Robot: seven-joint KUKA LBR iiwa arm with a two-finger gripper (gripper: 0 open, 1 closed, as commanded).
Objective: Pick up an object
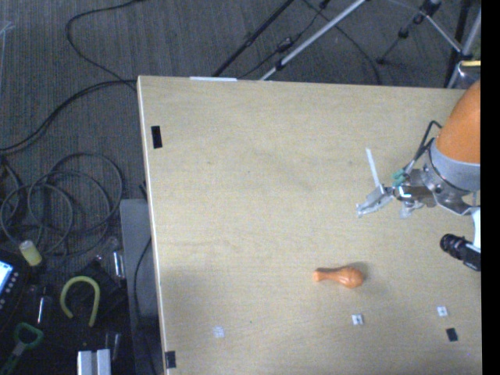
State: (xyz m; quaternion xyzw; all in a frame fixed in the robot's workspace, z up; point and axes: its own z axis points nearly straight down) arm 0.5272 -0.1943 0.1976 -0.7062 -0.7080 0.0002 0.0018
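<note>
The orange bulb-shaped toy (341, 276) lies lengthwise left-right, below-left of the gripper (373, 187), whose fingers spread apart, holding nothing.

A pale wooden bench top (258, 170) was seen. An orange pear-shaped object (340, 276) lay on its side near the front edge, with small markers (358, 319) placed nearby.

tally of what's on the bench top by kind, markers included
Orange pear-shaped object: 1
Black markers: 3
Small white markers: 3
Total: 7
The gripper hangs apart from the orange object, fingers spread.
</note>
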